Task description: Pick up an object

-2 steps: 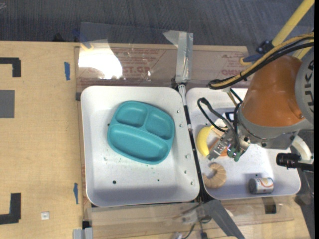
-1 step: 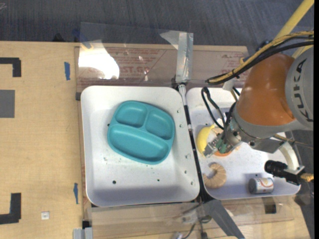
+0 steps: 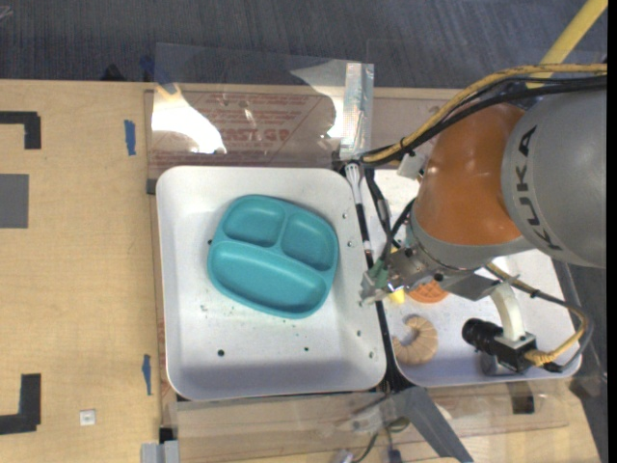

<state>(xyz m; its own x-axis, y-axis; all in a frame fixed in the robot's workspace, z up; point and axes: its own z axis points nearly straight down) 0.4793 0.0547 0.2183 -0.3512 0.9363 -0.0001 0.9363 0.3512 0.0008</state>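
A teal divided plate (image 3: pixel 274 254) lies in the left bin (image 3: pixel 193 345), slightly tilted, near its middle. In the right bin (image 3: pixel 554 372) a tan curled object like a pastry (image 3: pixel 417 340) rests near the front left corner. A small orange thing (image 3: pixel 430 294) peeks out just above it, partly covered by the arm. The grey and orange arm hangs over the right bin, and my gripper (image 3: pixel 388 280) sits low at the bin's left wall, its tip hidden among cables.
A clear plastic sheet (image 3: pixel 260 114) stands behind the left bin. The divider between the bins (image 3: pixel 371 258) runs right beside the gripper. Wooden bench surface (image 3: pixel 67 258) stretches to the left.
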